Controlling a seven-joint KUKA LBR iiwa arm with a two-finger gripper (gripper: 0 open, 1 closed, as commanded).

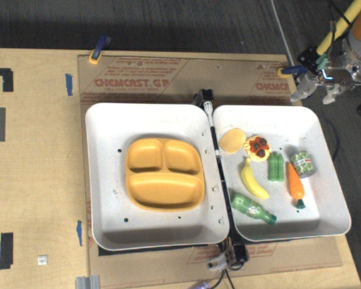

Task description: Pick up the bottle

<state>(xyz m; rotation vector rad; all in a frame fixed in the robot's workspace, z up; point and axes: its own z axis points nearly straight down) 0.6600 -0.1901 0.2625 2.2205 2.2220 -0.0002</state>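
Pincer parked off the bins, bottle untouched.

Bottle lying on its side in right bin, near front-left corner, close beside the wall shared with left bin; cap end pointing toward bin front. Banana just behind bottle, nearly touching its neck end; carrot well to the side. Pincer hanging beyond bin's back-right corner, over worktop edge; too blurred to tell how far open, nothing seen in it. Risks, as judgement: long diagonal reach to bottle; round body likely to roll or squirt out if closed off-centre; fingers could catch dividing wall or nudge banana; grabbing banana instead possible.
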